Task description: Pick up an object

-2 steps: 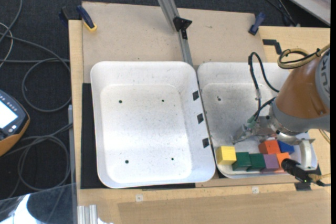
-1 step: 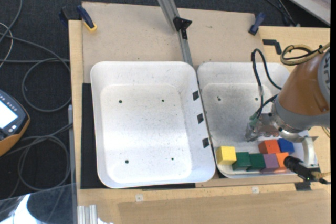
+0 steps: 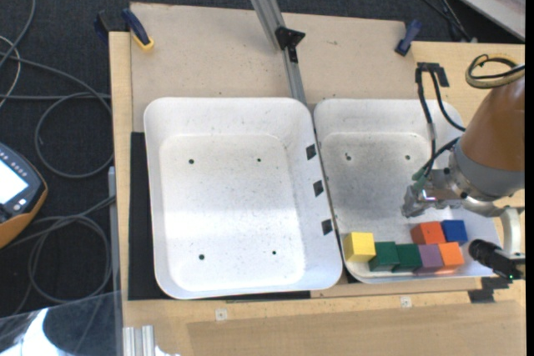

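Several small blocks lie along the front edge of the right bin [image 3: 367, 179]: a yellow block [image 3: 360, 244], a green block [image 3: 395, 256], a purple block [image 3: 430, 257], an orange block [image 3: 450, 254], a red-orange block [image 3: 431, 233] and a blue block [image 3: 455, 230]. My gripper [image 3: 417, 203] hangs low over the right bin, just above and left of the red-orange block. The grey wrist and orange band [image 3: 498, 137] rise behind it to the right. Nothing shows between its fingers.
The left bin [image 3: 158, 129] sits beside the right one on the wooden bench. A metal rod [image 3: 267, 4] slants down to the gap between the bins. Blue clamps [image 3: 138, 29] hold the bench's far corners. Cables lie on the floor at left.
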`<state>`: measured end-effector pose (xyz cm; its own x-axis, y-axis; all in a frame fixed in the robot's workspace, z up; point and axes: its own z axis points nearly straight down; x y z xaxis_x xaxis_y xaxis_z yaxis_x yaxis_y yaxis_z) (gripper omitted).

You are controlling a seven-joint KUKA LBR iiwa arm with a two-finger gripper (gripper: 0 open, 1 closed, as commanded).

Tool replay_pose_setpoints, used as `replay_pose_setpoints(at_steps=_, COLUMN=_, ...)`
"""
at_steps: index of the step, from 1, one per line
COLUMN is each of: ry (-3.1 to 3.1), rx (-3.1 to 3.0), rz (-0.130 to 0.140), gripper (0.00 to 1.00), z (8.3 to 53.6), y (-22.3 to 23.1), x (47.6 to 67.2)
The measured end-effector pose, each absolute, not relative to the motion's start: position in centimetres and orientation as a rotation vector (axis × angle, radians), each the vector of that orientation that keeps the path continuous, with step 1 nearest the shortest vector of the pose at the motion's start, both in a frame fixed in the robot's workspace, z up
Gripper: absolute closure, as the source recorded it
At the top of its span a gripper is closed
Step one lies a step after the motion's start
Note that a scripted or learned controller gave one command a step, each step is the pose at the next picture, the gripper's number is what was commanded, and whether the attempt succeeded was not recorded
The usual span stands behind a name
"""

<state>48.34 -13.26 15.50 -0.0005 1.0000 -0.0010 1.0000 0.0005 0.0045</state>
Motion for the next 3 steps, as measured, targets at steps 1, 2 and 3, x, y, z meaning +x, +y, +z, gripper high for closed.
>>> replay_pose_setpoints(at_steps=1, ry=2.219, rx=2.213, rz=0.007, gripper=1.00, z=21.8, y=-13.0, x=49.0)
replay_pose_setpoints(at_steps=2, ry=2.222, rx=2.219, rz=0.001, gripper=1.00, z=21.6, y=-13.0, x=49.0)
replay_pose_setpoints(at_steps=3, ry=2.229, rx=2.218, rz=0.001, gripper=1.00, z=21.6, y=-8.5, x=48.6)
